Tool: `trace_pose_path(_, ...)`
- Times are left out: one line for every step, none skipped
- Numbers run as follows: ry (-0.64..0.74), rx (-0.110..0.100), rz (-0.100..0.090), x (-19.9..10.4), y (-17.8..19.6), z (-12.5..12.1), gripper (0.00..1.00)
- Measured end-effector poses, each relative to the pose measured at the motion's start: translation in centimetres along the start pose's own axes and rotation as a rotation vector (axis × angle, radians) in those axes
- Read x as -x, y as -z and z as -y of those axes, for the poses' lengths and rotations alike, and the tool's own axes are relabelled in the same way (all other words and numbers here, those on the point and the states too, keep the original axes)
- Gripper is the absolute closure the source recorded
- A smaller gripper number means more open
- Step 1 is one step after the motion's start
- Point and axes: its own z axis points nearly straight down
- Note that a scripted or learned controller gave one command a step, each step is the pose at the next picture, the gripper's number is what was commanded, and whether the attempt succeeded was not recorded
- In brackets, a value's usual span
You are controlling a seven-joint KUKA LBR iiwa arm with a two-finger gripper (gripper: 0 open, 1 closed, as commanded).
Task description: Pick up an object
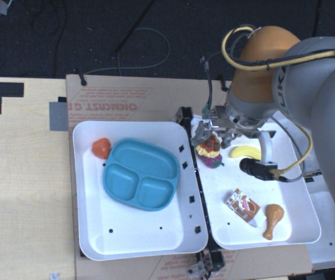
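Note:
My gripper (213,137) hangs low over the left edge of the right bin (299,214), reaching in from the right. Directly beneath it, and touching or nearly touching it, lies a small toy of yellow, purple and red (208,154). The gripper's body hides the top of that toy. A yellow banana (244,151) lies just to the right of the toy. Nearer the front of the same bin are a small red-and-white snack box (243,206) and a brown drumstick (272,219).
The left bin (97,232) holds a blue divided plate (141,174) and a red round fruit (101,148) at its back left. A black ridge (194,179) runs between the two bins. The grey arm (307,98) covers the right bin's back right corner.

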Motion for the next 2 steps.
trace_pose_path(-0.001, 0.000, 0.000, -4.8, 1.0, -0.6, 1.00)
trace_pose_path(-0.001, -0.001, 0.001, -9.6, -0.2, -1.7, 1.00)
